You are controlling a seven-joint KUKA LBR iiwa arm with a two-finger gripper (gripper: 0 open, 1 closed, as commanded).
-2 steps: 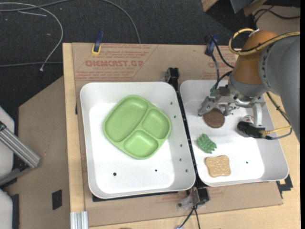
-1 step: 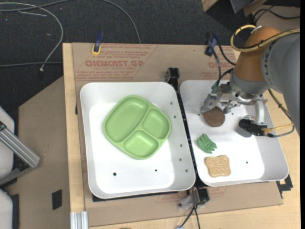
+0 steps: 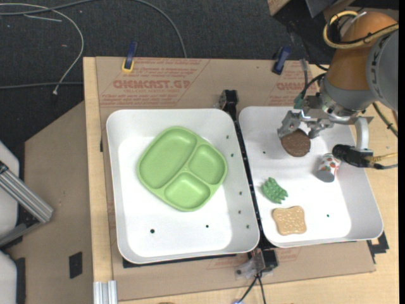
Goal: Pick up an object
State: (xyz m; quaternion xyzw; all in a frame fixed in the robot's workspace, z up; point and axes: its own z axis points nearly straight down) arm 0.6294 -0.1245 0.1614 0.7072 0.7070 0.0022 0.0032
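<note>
The claw (image 3: 302,126) hovers, fingers spread, directly over a brown round cookie (image 3: 295,144) in the right bin (image 3: 361,220); a toast slice (image 3: 290,220) lies below it.

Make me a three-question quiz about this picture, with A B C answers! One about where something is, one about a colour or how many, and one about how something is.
1. Where is the green divided plate?
A. In the left bin
B. In the right bin
C. On the floor

2. How many compartments does that plate have?
A. One
B. Three
C. Six

3. How does the toast-shaped toy sit?
A. Stacked on the plate
B. Lying flat in the right bin, near its front edge
C. Under the gripper

Answers:
1. A, the plate lies in the left bin.
2. B, ridges split it into one long section and two smaller ones.
3. B, it lies flat on the floor of the right bin, just in front of the small green toy, while the gripper hangs over the round brown piece farther back.
</note>
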